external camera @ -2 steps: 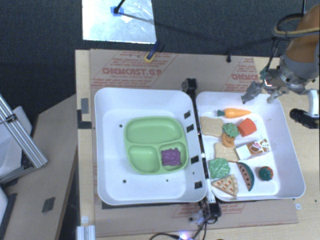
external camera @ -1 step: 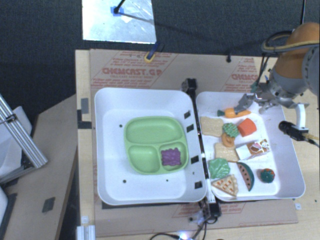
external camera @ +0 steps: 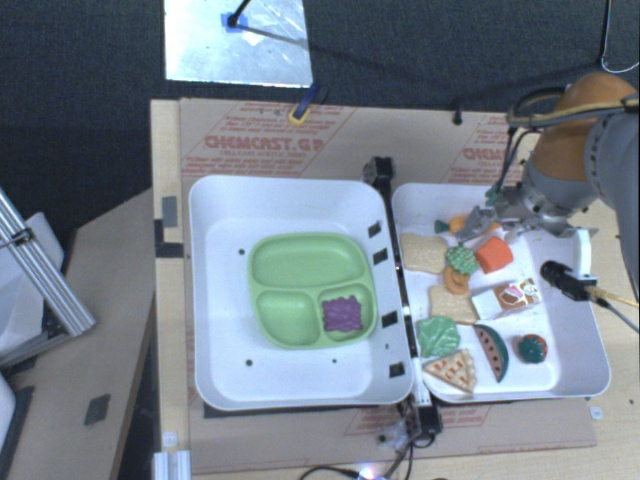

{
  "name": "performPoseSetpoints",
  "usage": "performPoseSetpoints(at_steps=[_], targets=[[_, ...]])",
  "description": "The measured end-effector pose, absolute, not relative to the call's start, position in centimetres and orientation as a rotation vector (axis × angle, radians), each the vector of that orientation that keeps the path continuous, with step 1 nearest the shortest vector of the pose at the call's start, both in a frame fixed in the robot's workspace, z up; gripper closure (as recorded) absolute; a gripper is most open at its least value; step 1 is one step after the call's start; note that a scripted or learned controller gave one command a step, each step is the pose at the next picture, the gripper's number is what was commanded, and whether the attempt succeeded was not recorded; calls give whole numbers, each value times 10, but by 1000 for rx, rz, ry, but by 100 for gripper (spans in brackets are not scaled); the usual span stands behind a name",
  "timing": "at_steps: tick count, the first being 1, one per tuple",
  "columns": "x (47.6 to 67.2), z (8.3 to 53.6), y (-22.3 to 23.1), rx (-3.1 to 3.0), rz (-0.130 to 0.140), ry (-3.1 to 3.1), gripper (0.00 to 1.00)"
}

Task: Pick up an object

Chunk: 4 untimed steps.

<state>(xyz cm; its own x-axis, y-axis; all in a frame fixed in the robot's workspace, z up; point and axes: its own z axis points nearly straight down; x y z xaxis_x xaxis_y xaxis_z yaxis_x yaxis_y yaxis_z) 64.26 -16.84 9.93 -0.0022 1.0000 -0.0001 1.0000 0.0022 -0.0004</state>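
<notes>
Gripper [external camera: 487, 230] sits low in the right bin [external camera: 590, 368], finger state unreadable (wrist blocks it), tip just beside the orange block [external camera: 494, 254] near the bin's middle. Block looks like light, rigid toy plastic, probably slick; pinch across its flat sides. Roughly cubic, tilted, no clear long axis.

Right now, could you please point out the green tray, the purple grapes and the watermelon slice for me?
green tray [external camera: 300, 260]: camera view, floor of its large top compartment.
purple grapes [external camera: 343, 314]: camera view, middle of the bunch.
watermelon slice [external camera: 494, 352]: camera view, middle of the slice.
</notes>
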Motion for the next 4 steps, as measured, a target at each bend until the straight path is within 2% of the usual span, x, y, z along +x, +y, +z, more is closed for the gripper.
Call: performPoseSetpoints(at_steps=[1, 2, 3, 4], targets=[[644, 85, -168, -2218, -1, -2227, 0], [645, 97, -168, -2219, -4, -2230, 100], [642, 142, -168, -2223, -5, -2227, 100], [649, 206, -171, -2222, -7, -2232, 100]])
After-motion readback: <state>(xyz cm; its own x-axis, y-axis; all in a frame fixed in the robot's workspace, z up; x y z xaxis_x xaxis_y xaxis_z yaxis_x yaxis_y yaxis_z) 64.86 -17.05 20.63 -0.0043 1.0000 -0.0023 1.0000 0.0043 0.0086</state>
